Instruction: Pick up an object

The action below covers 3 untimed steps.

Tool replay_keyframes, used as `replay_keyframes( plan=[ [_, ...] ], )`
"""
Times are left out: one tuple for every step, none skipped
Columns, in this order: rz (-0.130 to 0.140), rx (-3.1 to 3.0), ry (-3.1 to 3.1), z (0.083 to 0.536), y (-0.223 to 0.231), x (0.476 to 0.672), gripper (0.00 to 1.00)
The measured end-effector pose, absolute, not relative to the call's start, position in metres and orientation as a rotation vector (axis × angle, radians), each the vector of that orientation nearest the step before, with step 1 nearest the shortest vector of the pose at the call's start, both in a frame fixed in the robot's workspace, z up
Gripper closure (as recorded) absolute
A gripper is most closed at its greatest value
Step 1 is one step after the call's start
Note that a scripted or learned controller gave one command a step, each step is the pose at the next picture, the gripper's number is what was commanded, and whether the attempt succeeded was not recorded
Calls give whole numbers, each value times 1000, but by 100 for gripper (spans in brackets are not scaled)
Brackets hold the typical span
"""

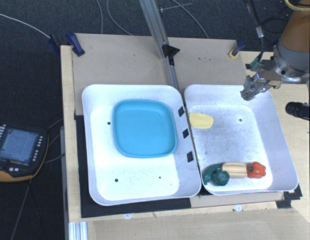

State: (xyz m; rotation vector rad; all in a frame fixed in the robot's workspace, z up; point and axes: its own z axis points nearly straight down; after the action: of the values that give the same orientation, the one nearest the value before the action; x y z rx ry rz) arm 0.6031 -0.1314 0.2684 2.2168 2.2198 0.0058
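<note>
**Asker:** Camera view from above the bench, please: what lies where?

**Describer:** Two shallow white bins sit side by side on a pale wooden bench (pixel 120 59). The left bin (pixel 95 134) holds a square blue plate (pixel 144 128), lying flat near its middle. The right bin (pixel 275 134) holds a small yellow piece (pixel 201 120) close to its left wall, near the divider between the bins. Along the right bin's near edge lie three things in a row: a dark green rounded item (pixel 216 176), a tan cylinder (pixel 234 170) touching it, and a red tomato-like piece (pixel 255 170) at the cylinder's other end.

**Asker:** Where is the arm, and is the claw clenched?

**Describer:** The grey arm enters at the upper right. Its gripper (pixel 250 93) hangs over the far right corner of the right bin, well apart from every object. Nothing is seen between its fingers, and I cannot tell whether they are spread or closed.

**Asker:** Anything around that might obstruct?

**Describer:** A slanted metal rail (pixel 155 19) runs from the top of the view down to the gap between the bins. Blue clamps (pixel 75 43) grip the bench's far edge. Cables cross the dark floor, and a handheld control pendant (pixel 17 149) rests at far left.
</note>
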Motion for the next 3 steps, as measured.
replay_keyframes(
  plan=[
    [3, 2216, 2226, 273, -79, 588, 100],
    [1, 2218, 2227, 258, -30, 567, 100],
    [0, 2218, 2227, 241, 23, 554, 100]
  ],
)
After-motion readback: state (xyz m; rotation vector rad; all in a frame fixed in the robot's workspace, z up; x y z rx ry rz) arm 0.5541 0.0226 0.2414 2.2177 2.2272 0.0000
